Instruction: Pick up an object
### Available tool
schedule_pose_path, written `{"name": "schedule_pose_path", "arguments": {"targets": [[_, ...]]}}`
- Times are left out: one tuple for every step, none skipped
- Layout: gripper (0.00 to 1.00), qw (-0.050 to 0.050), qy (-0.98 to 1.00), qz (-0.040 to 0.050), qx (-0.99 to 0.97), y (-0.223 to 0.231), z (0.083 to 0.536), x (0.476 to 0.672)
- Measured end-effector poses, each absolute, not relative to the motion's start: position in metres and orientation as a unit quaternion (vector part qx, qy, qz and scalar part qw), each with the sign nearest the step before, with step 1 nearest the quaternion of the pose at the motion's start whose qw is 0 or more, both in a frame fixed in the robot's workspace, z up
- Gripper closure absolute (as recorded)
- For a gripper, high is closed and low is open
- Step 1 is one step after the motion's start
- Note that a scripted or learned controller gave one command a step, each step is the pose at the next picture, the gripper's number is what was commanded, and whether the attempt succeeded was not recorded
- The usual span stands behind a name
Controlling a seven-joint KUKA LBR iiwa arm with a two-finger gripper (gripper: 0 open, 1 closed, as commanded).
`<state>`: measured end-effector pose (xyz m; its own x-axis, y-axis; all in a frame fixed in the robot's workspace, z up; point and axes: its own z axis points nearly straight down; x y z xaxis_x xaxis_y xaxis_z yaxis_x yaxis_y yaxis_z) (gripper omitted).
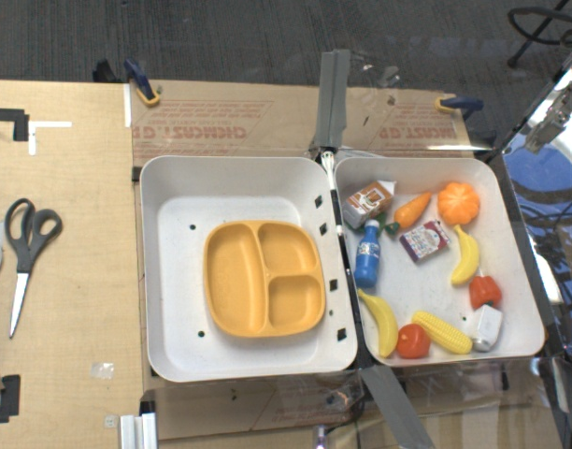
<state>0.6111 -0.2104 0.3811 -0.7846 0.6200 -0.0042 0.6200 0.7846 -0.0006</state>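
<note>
"Well, where's the gripper [550, 118] now?"

"Up at the far right, off past the corner of the right bin [436, 288], well apart from anything inside it. It's blurred there, so I can't tell whether it's open or closed. Nothing I can make out is held in it."

"And the things it could pick up?"

"All lying in the right bin. Along the far side there's a small carton [369, 201], a carrot [412, 210] just beside it, and an orange [458, 203] next to that. A blue bottle [367, 255] lies near the wall the two bins share, with a purple packet [423, 241] between it and a banana [466, 255]."

"The near side?"

"A second banana [379, 321] touching a tomato [413, 341], then a corn cob [442, 331] running towards a white block [486, 327]. A red piece [485, 292] sits just above that block; I can't say what it is."

"What about the left bin [164, 279]?"

"It holds a yellow divided plate [264, 277], flat in the middle, three compartments."

"Anything on the bench itself?"

"A pair of scissors [26, 251] with grey handles on the left, well away from both bins, and a blue clamp [141, 80] at the far edge of the cardboard."
</note>
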Motion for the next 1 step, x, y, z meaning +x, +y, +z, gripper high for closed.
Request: {"name": "schedule_pose_path", "arguments": {"targets": [[1.00, 0.004, 0.945, -0.0017, 0.327, -0.2097, 0.3907, 0.6128]]}}
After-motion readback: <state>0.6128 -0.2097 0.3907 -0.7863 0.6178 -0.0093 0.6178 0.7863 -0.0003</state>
